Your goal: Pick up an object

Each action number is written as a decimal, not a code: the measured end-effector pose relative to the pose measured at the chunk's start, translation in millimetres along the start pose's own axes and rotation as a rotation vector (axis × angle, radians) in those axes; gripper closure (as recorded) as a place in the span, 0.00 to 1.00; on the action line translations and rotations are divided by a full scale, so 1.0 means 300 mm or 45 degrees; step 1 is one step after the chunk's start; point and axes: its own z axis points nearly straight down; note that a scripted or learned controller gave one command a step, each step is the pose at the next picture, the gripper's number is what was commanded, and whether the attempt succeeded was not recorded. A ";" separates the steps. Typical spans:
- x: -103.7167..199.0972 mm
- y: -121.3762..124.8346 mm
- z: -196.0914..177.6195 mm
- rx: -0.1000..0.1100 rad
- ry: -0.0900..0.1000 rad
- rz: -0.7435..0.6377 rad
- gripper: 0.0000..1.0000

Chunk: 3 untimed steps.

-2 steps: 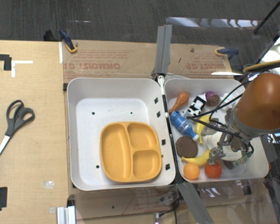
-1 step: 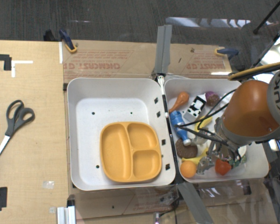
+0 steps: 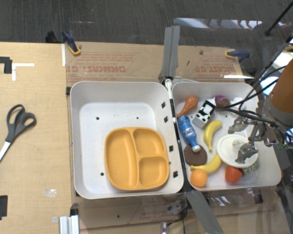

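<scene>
My gripper [image 3: 240, 140] hangs over the right side of the right bin [image 3: 268, 179], its fingers open above a white round cup [image 3: 229, 149]; nothing is held between them. Around it lie a yellow banana [image 3: 212, 131], a second banana [image 3: 211, 165], a red tomato [image 3: 233, 174], an orange [image 3: 198, 178], a brown disc [image 3: 195, 156], a blue bottle [image 3: 187, 132], a black-and-white die [image 3: 203, 114], an orange drumstick shape [image 3: 189, 104] and a small purple item [image 3: 221, 102]. The arm hides part of the bin's right edge.
The left bin [image 3: 88, 111] holds a yellow divided plate [image 3: 136, 158]. Scissors [image 3: 14, 126] lie on the wooden bench at the far left. Cardboard sheets sit behind both bins, with blue clamps [image 3: 71, 42] at their far edge. Cables run near the arm at right.
</scene>
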 end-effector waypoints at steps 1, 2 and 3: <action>0.003 0.062 0.304 -0.001 0.002 0.165 0.00; -0.151 -0.161 -0.021 0.000 -0.001 0.154 0.00; -0.019 -0.098 0.250 0.003 -0.021 0.220 0.00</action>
